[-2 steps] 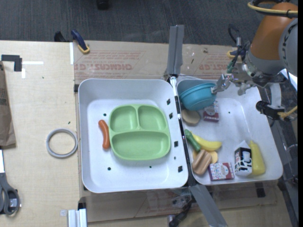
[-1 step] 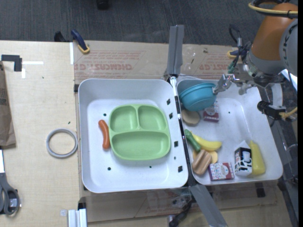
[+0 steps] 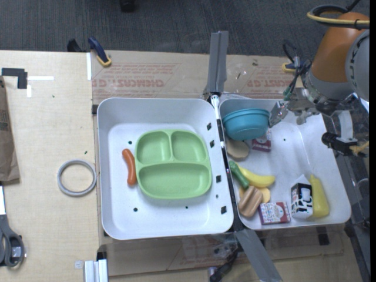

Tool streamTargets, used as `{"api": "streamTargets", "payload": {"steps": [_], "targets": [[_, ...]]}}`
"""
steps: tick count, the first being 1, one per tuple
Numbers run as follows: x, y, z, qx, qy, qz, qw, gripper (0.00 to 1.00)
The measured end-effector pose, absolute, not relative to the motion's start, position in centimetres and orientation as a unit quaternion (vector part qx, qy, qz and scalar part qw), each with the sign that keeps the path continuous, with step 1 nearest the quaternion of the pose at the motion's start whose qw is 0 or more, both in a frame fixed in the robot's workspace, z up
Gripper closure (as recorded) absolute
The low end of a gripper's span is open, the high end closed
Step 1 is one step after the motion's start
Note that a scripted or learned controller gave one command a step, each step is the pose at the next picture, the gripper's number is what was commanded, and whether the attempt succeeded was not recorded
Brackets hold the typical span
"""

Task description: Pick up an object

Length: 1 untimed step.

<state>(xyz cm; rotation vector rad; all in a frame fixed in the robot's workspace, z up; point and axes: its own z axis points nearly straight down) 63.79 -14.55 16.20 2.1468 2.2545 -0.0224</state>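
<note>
Two bins: one green tray, one blue bowl.

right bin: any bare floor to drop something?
Bare floor runs mid-bin, from below the gripper toward the milk carton. Crowded along the left wall: blue bowl, banana, hot dog. Left bin: rim strips around the green tray.

Divided plate was light green; hot dog orange; bowl blue; banana yellow; bins white.

Bench: two bins, perhaps tape ring.
</note>
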Motion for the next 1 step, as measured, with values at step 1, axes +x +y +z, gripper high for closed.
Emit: {"api": "streamTargets", "payload": {"steps": [1], "targets": [[63.30, -14.94, 13.81, 0.693, 0.721, -0.0102, 0.017, 0.00]]}}
